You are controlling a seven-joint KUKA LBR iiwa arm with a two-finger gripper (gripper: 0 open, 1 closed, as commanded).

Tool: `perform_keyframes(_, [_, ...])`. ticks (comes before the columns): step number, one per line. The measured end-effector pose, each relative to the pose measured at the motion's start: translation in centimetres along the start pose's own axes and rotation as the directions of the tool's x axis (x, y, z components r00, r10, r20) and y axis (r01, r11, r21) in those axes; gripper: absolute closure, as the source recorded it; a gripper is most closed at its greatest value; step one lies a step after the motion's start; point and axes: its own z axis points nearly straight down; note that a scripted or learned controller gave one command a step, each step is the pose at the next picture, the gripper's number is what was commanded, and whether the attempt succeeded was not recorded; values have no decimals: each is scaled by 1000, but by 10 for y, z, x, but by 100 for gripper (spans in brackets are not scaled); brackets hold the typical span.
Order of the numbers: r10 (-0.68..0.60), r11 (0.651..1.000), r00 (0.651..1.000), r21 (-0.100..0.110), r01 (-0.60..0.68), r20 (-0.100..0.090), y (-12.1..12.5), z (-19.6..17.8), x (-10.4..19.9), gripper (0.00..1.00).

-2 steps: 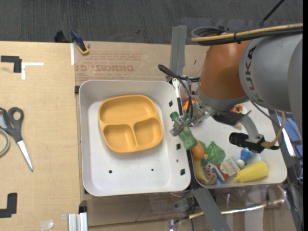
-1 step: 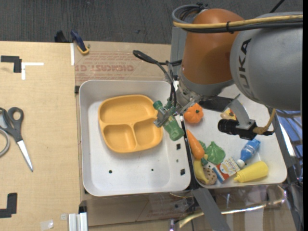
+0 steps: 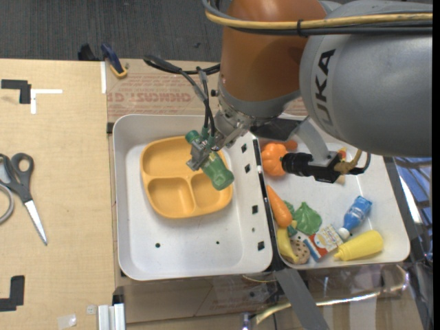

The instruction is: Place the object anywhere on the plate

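Note:
A yellow plate (image 3: 167,168) with three compartments lies in the left bin (image 3: 179,253), toward its back. My gripper (image 3: 200,152) hangs over the plate's right rim, shut on a green elongated object (image 3: 221,173). The object slants down to the right from the fingers, its lower end over the plate's right edge. The arm's big orange and grey body hides the back of both bins.
The right bin (image 3: 385,184) holds an orange fruit (image 3: 273,158), a carrot (image 3: 278,209), a green toy (image 3: 306,218), a blue bottle (image 3: 356,213), a yellow bottle (image 3: 358,246) and small pieces at its front. Scissors (image 3: 25,192) lie on the bench at the left.

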Motion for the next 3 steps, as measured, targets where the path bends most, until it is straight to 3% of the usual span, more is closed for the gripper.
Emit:
perform_keyframes(1, [-189,982,982,1,189,-1,-7,0,45,100])
perform_keyframes(2, [-190,982,982,1,190,-1,-7,0,45,0])
perform_keyframes(3, [-191,982,982,2,191,1,-7,-9,44,100])
